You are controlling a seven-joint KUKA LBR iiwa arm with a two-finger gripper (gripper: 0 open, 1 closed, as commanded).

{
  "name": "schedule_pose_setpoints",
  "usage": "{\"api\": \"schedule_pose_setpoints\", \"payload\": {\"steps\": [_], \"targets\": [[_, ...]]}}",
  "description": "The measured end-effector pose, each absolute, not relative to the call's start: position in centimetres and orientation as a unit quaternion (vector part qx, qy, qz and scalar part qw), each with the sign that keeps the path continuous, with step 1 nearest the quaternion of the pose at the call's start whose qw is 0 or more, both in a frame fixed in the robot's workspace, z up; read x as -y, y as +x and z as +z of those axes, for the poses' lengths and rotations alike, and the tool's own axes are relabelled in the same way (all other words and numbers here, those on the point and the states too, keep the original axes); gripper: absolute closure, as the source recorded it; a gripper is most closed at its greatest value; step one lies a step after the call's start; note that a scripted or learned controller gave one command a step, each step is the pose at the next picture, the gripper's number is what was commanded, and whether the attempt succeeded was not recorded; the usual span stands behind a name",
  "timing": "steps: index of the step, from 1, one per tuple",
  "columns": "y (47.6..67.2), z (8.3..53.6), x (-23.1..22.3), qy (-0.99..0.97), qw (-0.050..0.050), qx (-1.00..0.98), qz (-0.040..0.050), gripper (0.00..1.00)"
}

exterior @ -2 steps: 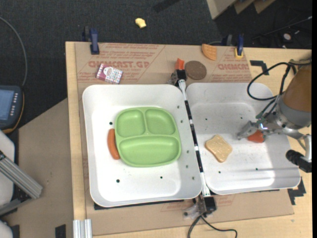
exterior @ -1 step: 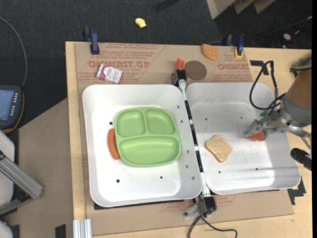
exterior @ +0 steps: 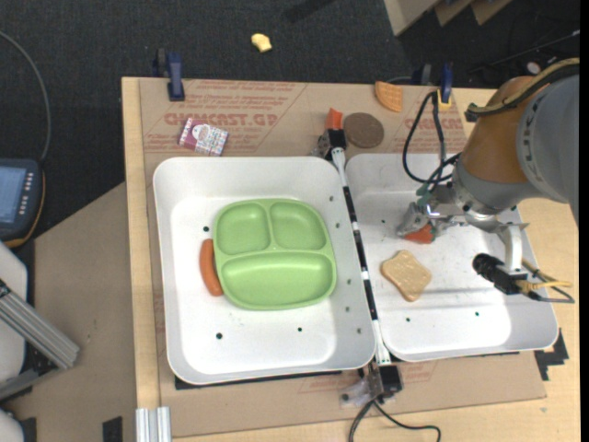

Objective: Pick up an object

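Arm: the grey KUKA arm (exterior: pixel 538 145) with its orange band reaches in from 3 o'clock over the right bin (exterior: pixel 460 334).
Gripper: the gripper (exterior: pixel 421 221) hangs low at about 10 o'clock in the right bin, over a small orange-red object (exterior: pixel 420 235).
Fingers: metal fingers (exterior: pixel 411 217) sit just above and beside the orange-red object; whether they are closed on it or spread apart cannot be told from this angle.
Task object: the orange-red piece lies on the right bin's floor near its upper left, touching or nearly touching the fingertips.
Toast: a slice of toy bread (exterior: pixel 407 274) rests at about 7 o'clock from the gripper, near the bin's centre-left, apart from the orange-red piece.
Left bin: the left bin (exterior: pixel 184 191) carries a green divided plate (exterior: pixel 273 252) at its centre, with an orange sausage-shaped toy (exterior: pixel 211 267) touching the plate's 9 o'clock edge.
Counter: on the cardboard-topped counter (exterior: pixel 147 136), a small pink-and-white packet (exterior: pixel 202 135) lies at 11 o'clock of the left bin; a brown round disc (exterior: pixel 363 130) and a waffle-like wedge (exterior: pixel 389 96) sit at 12 o'clock of the bins.
Floor: a small yellow item (exterior: pixel 261 41) lies on the dark floor beyond the counter.
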State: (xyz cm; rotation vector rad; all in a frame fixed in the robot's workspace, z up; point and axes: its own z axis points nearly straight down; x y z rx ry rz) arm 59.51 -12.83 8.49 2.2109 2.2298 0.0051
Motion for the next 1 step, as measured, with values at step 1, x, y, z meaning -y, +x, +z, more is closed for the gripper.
{"api": "schedule_pose_setpoints", "payload": {"steps": [1], "targets": [[61.72,19.20,4.93,0.703,0.004,-0.711,0.0055,1.00]]}}
